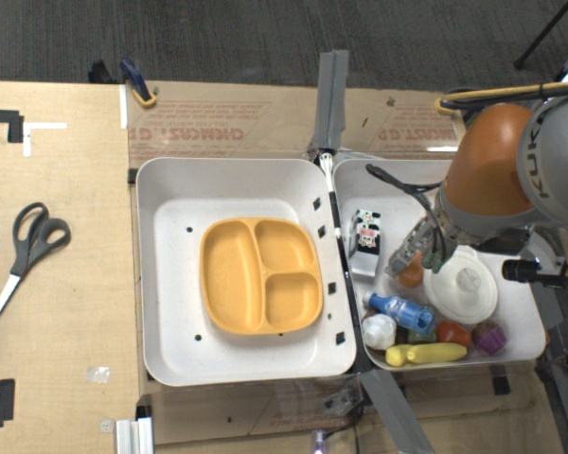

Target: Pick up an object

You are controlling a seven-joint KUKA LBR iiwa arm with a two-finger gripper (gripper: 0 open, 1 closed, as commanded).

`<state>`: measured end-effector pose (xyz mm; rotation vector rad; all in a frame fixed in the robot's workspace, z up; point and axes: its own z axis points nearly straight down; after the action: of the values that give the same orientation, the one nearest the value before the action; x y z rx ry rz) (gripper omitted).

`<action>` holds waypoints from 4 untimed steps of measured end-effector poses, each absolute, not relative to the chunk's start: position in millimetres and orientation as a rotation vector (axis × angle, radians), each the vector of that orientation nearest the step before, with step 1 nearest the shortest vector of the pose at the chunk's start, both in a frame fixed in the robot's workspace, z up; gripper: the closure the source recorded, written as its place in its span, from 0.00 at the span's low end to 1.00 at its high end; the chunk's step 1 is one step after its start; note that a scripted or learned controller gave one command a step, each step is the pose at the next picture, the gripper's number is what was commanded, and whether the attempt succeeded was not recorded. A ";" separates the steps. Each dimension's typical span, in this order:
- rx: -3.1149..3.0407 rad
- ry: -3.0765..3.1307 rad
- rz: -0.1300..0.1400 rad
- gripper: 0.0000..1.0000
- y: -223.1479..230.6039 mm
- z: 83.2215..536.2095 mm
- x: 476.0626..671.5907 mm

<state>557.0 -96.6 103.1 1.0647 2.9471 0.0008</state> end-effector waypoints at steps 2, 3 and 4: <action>0.917 3.001 -0.001 1.00 -34.2 257.3 612.1; 0.805 3.032 -0.002 1.00 -80.5 323.3 623.8; 0.805 3.033 -0.002 0.00 -80.0 322.9 623.8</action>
<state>623.8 -80.0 322.9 0.8046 3.0334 -0.0017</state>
